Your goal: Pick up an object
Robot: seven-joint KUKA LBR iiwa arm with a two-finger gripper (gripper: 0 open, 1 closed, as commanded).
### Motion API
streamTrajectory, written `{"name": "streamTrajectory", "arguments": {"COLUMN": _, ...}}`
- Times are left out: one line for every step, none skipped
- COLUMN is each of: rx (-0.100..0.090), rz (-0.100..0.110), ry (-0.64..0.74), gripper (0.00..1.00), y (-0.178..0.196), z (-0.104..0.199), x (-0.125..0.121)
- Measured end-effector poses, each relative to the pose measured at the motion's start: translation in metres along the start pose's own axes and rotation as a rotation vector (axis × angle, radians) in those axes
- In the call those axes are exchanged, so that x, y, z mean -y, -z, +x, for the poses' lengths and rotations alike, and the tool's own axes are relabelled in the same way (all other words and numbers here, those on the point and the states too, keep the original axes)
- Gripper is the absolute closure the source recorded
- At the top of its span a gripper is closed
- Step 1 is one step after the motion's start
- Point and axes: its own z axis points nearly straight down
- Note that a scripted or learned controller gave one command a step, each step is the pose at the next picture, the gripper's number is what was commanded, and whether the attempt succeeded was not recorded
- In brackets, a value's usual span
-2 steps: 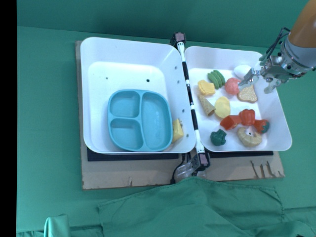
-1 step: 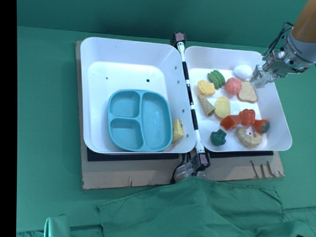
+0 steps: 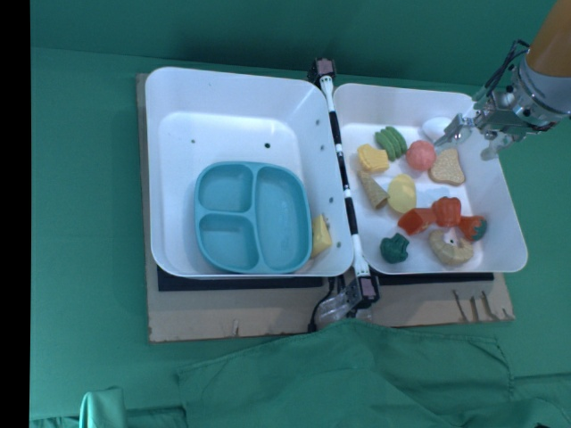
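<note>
While the arm (image 3: 546, 56) reaches in from the right edge of the camera view, its gripper (image 3: 471, 136) hangs above the upper right corner of the right bin (image 3: 504, 248). The two metal fingers (image 3: 453, 130) point down and to the left, and they stand apart with nothing between them. The gripper therefore holds no object.

The right bin contains a cluster of toy food pieces. A white round piece (image 3: 436, 127) lies just beside the finger tips, at the top of the cluster. A pink ball (image 3: 421, 155) sits below it, touching a slice of bread (image 3: 447, 167) on its right. A green pod (image 3: 391, 141) lies to the left of the pink ball, and a yellow block (image 3: 373, 158) lies left of the pod. A cone (image 3: 374, 189) and a pale yellow piece (image 3: 401, 193) lie in the middle of the bin. A red piece (image 3: 434, 215) lies below them. Near the bottom wall there are a dark green piece (image 3: 394, 249) and a tan piece (image 3: 450, 248).

The left bin (image 3: 169, 92) holds a blue divided plate (image 3: 253, 218) with three compartments. A yellow wedge (image 3: 320, 235) rests against the plate's right edge, near the wall that divides the bins. Both bins stand on a cardboard sheet (image 3: 223, 321) over a green cloth (image 3: 80, 239).
</note>
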Motion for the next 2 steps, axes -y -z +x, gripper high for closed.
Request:
{"name": "streamTrajectory", "arguments": {"rx": -0.001, "rz": 0.003, "ry": 0.007, "gripper": 0.0, "y": -0.0102, "z": 0.0025, "x": -0.0706}}
{"name": "streamTrajectory", "arguments": {"rx": -0.002, "rz": 0.005, "ry": 0.005, "gripper": 0.0, "y": -0.0091, "z": 0.0018, "x": -0.0684}}
